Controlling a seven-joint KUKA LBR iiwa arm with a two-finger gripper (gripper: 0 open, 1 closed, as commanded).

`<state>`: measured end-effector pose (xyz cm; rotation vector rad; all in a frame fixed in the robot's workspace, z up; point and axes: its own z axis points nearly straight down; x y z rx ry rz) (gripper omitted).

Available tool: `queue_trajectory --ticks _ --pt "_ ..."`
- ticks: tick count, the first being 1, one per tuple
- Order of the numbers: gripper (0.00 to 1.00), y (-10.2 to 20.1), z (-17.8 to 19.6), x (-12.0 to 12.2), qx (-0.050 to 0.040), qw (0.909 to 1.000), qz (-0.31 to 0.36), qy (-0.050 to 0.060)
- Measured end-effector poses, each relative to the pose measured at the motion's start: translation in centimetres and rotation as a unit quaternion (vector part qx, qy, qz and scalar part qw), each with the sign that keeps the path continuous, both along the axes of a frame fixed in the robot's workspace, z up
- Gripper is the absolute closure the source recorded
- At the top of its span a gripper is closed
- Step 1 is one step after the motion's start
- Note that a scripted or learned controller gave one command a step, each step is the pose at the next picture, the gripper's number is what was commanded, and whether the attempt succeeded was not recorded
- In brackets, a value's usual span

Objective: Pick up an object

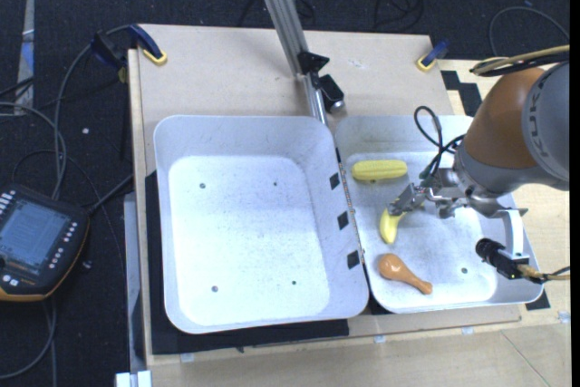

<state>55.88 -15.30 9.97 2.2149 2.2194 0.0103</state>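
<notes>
In the right bin (507, 290), the gripper (405, 200) hovers just above the small banana (389, 227), whose long axis runs roughly up-down; apparently slightly parted, its fingers hold nothing.

A single fixed camera looks down on the bench (272, 59) from above, tilted at a slant so the far edge sits toward the top of the frame and the near edge toward the bottom. It stands far enough back to take in both white bins (249, 222) whole, the bench's two far corners, and a strip of dark floor (63, 4) beyond the left and far edges. The arm (521, 136) enters from the right edge.
</notes>
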Motion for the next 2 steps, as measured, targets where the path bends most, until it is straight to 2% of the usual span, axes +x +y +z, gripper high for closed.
queue_trajectory --ticks 1,2 --pt "1.0 0.0 1.3 0.2 0.0 1.0 0.0 -0.003" --pt "1.0 -0.2 5.7 -0.2 -0.0005 1.0 -0.001 0.003"
